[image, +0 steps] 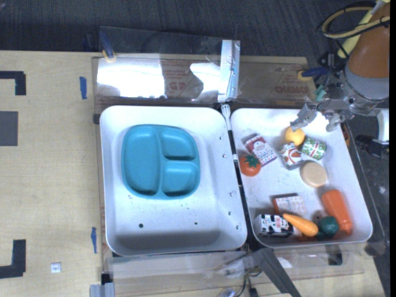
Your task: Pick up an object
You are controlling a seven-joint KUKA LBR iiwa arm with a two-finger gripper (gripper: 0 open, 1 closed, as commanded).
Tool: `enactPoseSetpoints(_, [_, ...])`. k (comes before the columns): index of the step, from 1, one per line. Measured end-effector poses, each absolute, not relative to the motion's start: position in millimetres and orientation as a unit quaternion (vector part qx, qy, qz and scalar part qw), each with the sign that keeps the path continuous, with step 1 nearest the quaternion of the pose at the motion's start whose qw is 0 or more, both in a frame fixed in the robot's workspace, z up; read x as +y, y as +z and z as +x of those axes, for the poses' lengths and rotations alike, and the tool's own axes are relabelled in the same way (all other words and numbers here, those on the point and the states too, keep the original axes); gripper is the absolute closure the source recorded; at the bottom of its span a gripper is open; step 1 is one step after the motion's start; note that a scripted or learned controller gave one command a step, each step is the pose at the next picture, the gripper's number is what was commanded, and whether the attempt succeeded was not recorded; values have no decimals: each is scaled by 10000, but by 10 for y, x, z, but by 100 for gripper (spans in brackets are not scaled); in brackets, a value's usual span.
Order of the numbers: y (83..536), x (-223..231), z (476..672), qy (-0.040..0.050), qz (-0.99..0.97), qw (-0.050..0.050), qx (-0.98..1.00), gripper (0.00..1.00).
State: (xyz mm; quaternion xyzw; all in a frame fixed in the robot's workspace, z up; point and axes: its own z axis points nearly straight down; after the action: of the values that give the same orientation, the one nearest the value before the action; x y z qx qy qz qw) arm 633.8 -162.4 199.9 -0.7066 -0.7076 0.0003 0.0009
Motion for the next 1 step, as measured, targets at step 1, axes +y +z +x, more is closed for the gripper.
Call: enactPoseSetpoints(1, [1043,-2008,6558,19,-6390,34,-7692,0])
